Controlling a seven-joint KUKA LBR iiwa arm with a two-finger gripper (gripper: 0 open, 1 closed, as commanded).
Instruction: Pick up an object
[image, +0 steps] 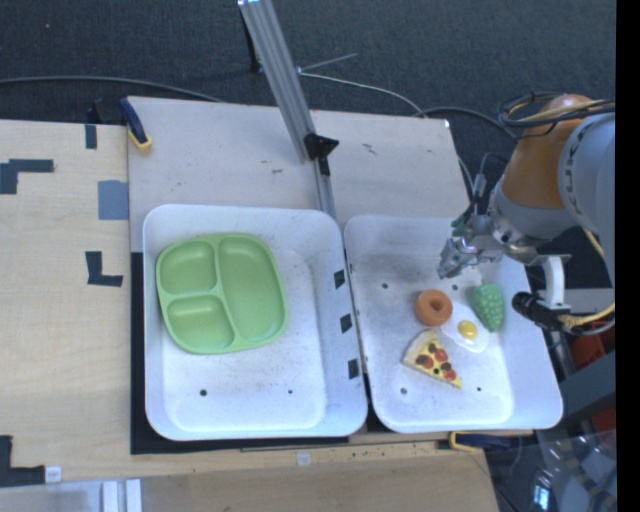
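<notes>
a: where are you, and what's under you?

b: my gripper (452, 262) hangs over the right bin (400, 395), in its far half toward the right wall. the fingers are a small dark blur against the white plastic, so i cannot tell how far apart they stand, and i make out nothing between them.

a: what is there to pick up?

b: four toy foods, all in the near right part of that bin. a round brown donut (433, 307) with a hole lies just in front of me. beside it, toward the right wall, a knobbly green bunch of grapes (489, 305). a fried egg (469, 332), white with a yellow yolk, sits just beside the grapes on their near side, and a pizza slice (434, 358), a wedge with red dots, lies nearest the front edge.

a: and the other bin?

b: the left bin (240, 400) carries a smooth green tray (220, 293) with three compartments, in its left half. both bins look scuffed and speckled.

a: anything in the way?

b: a slanted metal bar (288, 85) crosses the far edge of the bench. my arm (545, 170), grey and orange, is cut off at the right.
</notes>
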